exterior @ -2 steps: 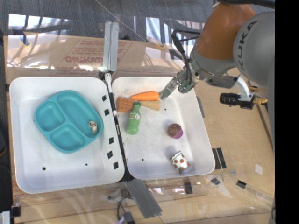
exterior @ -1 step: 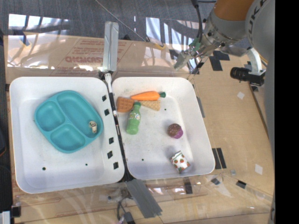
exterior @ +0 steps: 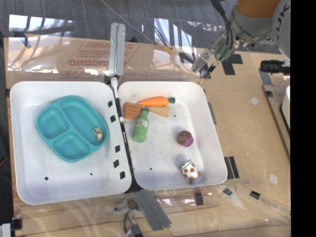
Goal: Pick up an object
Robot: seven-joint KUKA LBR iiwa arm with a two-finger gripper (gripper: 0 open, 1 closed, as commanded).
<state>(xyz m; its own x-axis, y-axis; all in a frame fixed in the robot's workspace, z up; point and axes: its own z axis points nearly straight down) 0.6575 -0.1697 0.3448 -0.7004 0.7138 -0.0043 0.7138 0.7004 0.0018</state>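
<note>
The claw [exterior: 203, 69] hangs over the desk [exterior: 247, 132] just past the right bin's [exterior: 207, 132] 1 o'clock corner, carrying nothing; whether it is released or clenched I cannot tell. In that bin, a carrot [exterior: 154, 101] lies at 12 o'clock, touching a waffle cone [exterior: 132, 110]; a green bottle [exterior: 141, 126] sits below them. A purple ball [exterior: 185, 138] and small cup [exterior: 190, 171] lie toward 4 o'clock. The left bin [exterior: 24, 172] holds a teal divided plate [exterior: 69, 127].
</note>
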